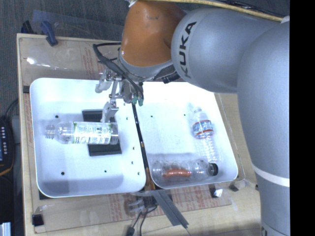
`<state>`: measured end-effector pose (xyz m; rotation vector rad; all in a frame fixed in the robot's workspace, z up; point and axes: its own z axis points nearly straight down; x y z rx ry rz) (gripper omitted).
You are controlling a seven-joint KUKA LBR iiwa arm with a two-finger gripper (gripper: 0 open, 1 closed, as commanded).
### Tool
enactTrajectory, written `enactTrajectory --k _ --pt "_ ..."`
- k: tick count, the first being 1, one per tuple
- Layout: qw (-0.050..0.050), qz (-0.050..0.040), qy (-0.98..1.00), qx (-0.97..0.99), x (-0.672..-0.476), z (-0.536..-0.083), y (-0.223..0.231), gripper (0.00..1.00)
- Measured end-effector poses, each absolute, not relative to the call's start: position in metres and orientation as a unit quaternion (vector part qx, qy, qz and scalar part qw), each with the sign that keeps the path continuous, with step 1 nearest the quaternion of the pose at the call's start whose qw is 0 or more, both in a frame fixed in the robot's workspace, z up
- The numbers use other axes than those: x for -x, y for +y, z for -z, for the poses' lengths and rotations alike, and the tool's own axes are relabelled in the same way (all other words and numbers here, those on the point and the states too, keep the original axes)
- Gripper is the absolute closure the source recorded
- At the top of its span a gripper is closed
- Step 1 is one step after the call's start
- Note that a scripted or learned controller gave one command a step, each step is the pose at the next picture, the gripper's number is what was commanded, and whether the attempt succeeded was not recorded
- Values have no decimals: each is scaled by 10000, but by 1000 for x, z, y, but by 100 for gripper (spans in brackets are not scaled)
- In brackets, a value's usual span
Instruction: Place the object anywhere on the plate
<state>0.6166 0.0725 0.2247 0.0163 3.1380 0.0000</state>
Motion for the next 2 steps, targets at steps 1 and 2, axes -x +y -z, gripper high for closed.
enactTrajectory --k 1,2 --pt "-10 6 9976 -685 -597 -184 157 0" --pt "-15 20 9993 -371 -538 -91 217 0"
